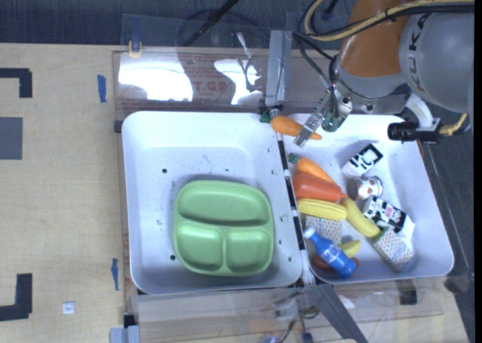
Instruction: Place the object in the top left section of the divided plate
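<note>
At the far edge of the right bin, the gripper is seen clamped on a small orange carrot, which is lifted just above the divider between the 2 bins. The green divided plate is set in the left bin, its 3 sections bare. Another carrot, a corn cob, a banana and a blue bottle are piled in the right bin.
</note>
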You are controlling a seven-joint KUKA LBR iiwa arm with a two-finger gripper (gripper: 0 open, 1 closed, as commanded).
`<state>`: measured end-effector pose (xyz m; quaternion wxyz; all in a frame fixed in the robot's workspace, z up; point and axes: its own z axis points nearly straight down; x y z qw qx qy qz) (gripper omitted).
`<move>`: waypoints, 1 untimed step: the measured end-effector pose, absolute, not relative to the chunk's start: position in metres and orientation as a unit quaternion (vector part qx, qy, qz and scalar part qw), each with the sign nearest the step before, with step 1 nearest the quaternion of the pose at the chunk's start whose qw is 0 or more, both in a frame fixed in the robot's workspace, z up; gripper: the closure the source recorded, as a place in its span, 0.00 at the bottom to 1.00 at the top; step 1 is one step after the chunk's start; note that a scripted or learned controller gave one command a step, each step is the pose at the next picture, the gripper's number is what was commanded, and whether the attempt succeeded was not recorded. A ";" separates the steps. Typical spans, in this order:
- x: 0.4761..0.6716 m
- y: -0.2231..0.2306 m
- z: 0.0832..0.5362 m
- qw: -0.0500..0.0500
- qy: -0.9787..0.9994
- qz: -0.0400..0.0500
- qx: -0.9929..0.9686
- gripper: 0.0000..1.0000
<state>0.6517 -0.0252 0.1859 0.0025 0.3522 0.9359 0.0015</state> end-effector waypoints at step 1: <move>0.652 -0.025 0.186 0.003 0.936 0.001 0.352 0.00</move>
